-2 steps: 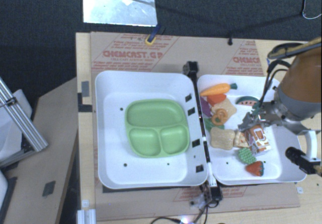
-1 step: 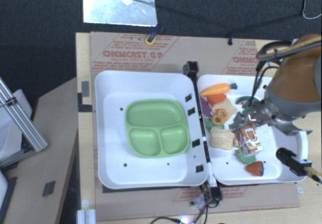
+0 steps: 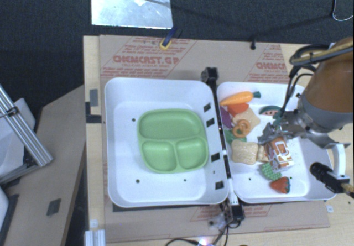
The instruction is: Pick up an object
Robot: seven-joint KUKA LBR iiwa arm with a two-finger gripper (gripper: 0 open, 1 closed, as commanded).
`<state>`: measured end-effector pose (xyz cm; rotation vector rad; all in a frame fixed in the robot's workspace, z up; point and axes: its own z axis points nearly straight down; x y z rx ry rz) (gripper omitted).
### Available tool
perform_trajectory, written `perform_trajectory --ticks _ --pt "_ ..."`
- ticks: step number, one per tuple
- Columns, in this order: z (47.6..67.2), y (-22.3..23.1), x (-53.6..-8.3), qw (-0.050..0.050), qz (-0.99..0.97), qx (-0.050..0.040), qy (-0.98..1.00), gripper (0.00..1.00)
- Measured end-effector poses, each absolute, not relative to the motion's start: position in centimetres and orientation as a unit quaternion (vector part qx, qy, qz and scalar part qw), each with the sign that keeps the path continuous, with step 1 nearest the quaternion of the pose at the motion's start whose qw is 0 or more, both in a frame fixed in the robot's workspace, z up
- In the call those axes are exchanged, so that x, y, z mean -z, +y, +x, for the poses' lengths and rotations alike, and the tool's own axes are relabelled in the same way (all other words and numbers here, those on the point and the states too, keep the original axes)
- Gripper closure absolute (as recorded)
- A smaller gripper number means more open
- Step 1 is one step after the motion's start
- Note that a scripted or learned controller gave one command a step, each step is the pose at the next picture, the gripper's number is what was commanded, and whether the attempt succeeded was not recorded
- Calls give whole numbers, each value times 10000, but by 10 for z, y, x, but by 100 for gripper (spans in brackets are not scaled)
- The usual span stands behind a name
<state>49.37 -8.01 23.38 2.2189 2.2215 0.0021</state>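
The tool [image 3: 275, 131] sits low over the crowded toy food [image 3: 243, 129], so it might slip off or grab two at once.

Two white bins [image 3: 119, 129] are sitting side by side, the left one carrying one green tray [image 3: 170, 140], the right one [image 3: 315, 184] carrying roughly nine toy foods [image 3: 245, 152].

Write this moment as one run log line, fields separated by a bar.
arm: over right bin | hand: low among toy food, by orange-white packet | grasp: unconfirmed | left bin: green tray
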Motion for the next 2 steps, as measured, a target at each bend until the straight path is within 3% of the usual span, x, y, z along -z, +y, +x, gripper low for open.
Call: perform_trajectory --ticks 2 --pt "493 -69 -230 4 7054 -4 7088 100"
